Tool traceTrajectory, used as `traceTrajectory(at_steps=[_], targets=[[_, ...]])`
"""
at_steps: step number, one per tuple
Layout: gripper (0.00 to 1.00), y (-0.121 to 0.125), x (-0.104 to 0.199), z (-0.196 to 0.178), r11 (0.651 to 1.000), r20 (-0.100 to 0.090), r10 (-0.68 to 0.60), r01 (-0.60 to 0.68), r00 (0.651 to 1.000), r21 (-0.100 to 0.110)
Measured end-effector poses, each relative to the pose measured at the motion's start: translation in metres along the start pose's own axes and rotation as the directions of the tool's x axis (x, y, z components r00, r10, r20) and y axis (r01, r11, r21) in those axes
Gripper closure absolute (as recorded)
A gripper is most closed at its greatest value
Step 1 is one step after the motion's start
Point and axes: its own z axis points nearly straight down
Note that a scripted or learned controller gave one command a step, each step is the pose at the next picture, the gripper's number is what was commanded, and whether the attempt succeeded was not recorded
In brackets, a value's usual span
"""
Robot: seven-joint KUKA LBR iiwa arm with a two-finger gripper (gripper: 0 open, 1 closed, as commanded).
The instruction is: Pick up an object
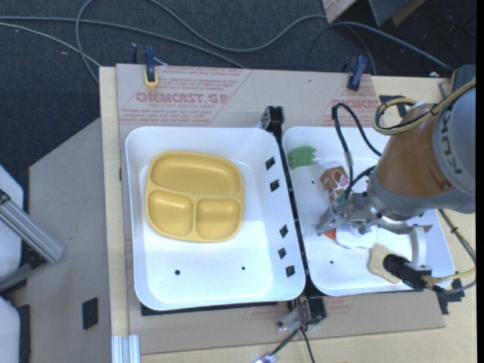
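Note:
In the right bin [333,274], my gripper [338,216] hangs low near the middle, coming in from the right under the grey and orange arm. A brown and red packet [333,180] lies just behind it, partly covered by a black cable. Close beside the gripper's front sit a small red-orange piece [329,234] and a white object [354,237], which the wrist partly hides. Near the bin's back left corner rests a green leafy object [301,156], apart from the gripper. Whether anything sits in the gripper cannot be made out.
The left bin [151,271] holds a yellow divided plate [195,195] in its back half. A black divider with clips [284,203] runs between the two bins. Cables trail over the back of the right bin.

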Motion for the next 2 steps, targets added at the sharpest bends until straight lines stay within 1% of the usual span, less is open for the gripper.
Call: traceTrajectory(at_steps=[1,2], targets=[[1.00,0.001,0.000,-0.013,1.000,0.001,0.001,-0.001,1.000,-0.006],[1.00,0.002,0.000,-0.077,1.000,0.003,-0.001,0.001,1.000,-0.012]])
